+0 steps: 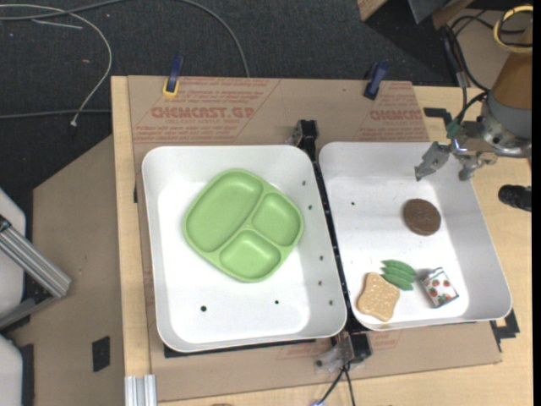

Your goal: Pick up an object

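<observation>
My gripper (446, 165) hangs over the far right part of the right bin (363, 172), its two fingers spread open with nothing between them. A round brown cookie (421, 216) lies in that bin just below and left of the gripper. Nearer the front edge lie a tan toast-shaped piece (378, 297), a green leafy piece (398, 273) and a small white box with red dots (439, 287).
The left bin (169, 180) holds a green three-compartment plate (243, 224). A black clamp (305, 133) sits at the back between the bins. Blue clips (174, 73) hold the cardboard base at the back. Cables trail on the dark floor behind.
</observation>
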`<action>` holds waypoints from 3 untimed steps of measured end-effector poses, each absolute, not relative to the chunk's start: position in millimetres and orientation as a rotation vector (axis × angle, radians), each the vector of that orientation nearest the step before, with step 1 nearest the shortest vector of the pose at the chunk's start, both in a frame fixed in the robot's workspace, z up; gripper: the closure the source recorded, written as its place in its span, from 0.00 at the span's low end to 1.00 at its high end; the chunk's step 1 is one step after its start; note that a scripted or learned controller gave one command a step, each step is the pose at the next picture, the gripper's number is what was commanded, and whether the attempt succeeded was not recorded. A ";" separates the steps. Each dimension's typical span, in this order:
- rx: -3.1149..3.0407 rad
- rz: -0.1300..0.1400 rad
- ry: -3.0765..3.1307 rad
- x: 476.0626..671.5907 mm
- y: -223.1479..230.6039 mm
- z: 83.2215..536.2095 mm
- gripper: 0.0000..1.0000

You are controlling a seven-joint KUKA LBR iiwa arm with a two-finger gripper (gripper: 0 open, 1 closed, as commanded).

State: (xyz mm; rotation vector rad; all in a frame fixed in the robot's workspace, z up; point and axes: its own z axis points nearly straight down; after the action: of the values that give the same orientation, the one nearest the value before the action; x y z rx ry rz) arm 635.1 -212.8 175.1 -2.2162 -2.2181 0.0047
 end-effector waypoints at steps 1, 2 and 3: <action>-2.218 0.005 -2.217 633.0 -221.7 118.1 0.00; -2.222 -0.002 -2.224 635.4 -221.8 134.2 1.00; -2.223 -0.005 -2.228 641.2 -216.4 180.9 1.00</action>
State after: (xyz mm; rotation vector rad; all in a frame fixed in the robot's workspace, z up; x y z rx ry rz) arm 641.2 -216.4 180.9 -2.2230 -2.2278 -0.0048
